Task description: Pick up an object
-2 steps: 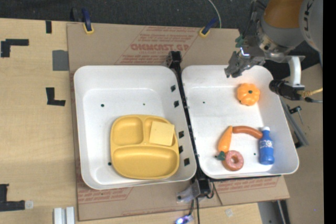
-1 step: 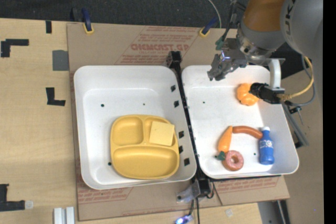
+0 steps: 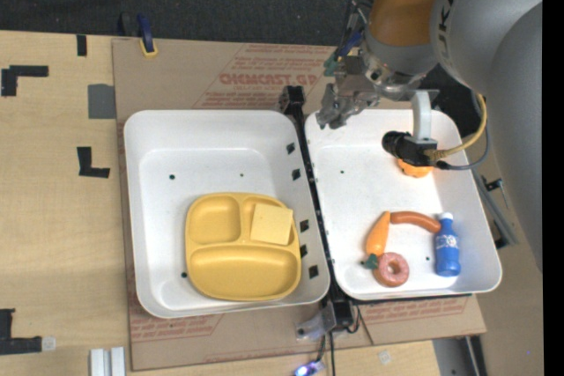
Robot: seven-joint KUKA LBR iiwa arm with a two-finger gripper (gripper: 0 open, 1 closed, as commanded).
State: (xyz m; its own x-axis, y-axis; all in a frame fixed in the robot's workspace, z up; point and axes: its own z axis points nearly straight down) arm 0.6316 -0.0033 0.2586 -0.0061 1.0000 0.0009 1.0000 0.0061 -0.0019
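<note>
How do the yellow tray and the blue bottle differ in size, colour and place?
The yellow tray is far larger than the blue bottle. The tray is flat with compartments, and one holds a pale yellow slice; the bottle is slim with a white cap. The tray lies in the left bin, the bottle in the right bin. Both rest untouched by the gripper.

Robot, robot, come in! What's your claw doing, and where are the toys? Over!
Two-finger gripper above right white bin's far-left corner, nothing between fingers. Toys at near edge: orange plastic carrot, pink donut, blue bottle. Nothing blocking them.
</note>
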